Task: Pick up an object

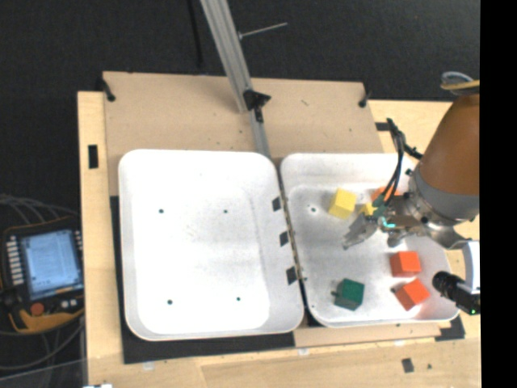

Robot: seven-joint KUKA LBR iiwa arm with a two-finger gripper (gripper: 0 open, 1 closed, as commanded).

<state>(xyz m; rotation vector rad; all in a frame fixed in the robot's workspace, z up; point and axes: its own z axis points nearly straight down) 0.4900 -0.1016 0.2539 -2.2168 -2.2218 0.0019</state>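
Yellow block: lies in the right bin, upper middle part, just left of the pincer; nothing grips it.
Green block: lies in the right bin near its front wall, well apart from the pincer.
Orange blocks: two in the right bin's right half. One sits below the wrist; the other lies just in front of it, turned at an angle, near the front right corner.
Pincer: hangs over the middle of the right bin, pointing left and slightly down. Its grey fingers show as one blurred shape, so the opening cannot be told. No block is seen between them. The tip is between the yellow block and the green block, closer to the yellow one.
Arm: enters from the right; the orange band stands above the grey wrist, with coloured cables beside the wrist.
Right bin: white, shallow, holds all four blocks.
Left bin: white, shallow, touching the right bin along a clipped seam.
Tabletop: tan board under both bins.
Metal rail: slanted, runs from the top edge down to the seam between the bins.
Pendant: lit screen, left of the tabletop.
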